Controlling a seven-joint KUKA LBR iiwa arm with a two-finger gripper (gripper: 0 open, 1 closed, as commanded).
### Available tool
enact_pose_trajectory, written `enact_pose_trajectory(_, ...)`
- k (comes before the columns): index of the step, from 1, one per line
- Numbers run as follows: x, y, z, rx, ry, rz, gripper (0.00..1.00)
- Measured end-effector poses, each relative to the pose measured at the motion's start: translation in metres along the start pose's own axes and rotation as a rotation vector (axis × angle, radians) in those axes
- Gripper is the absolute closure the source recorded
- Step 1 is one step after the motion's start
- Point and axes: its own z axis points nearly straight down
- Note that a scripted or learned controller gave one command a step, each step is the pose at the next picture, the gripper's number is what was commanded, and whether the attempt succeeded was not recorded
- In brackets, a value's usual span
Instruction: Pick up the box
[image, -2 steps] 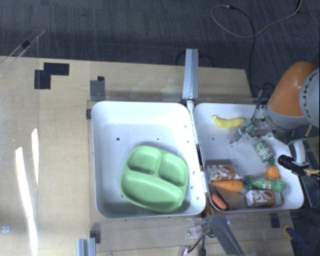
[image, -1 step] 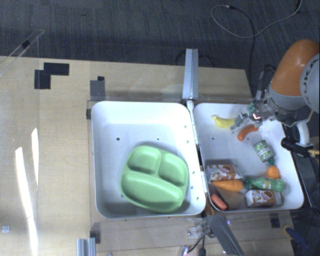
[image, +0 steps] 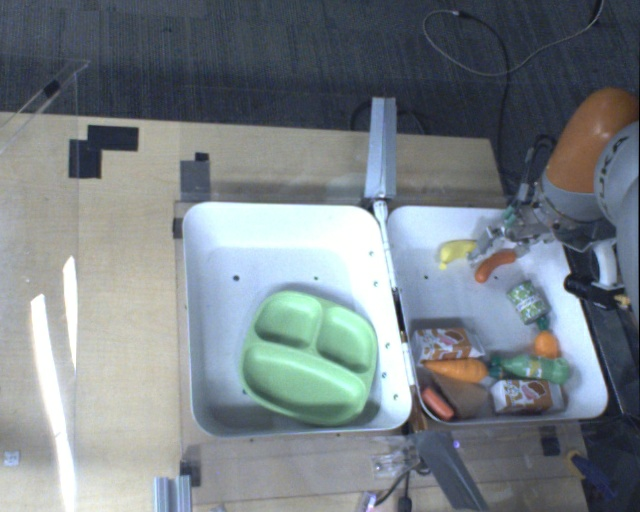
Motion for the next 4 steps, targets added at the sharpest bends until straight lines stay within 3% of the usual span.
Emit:
enact_pose_trajectory(1,0.001,0.000,-0.011,0.004,-0.002,-0.007,1.00)
enact_pose_trajectory(2,0.013,-0.093,0.000,-0.019,-0.015,-0.096,1.00)
enact_pose_trajectory(3,0.013,-0.093,0.000,-0.020,-0.017,-0.096,0.00)
enact_pose_trajectory(4,0.087,-0.109,0.000,-0.022,-0.012,-0.033,0.00)
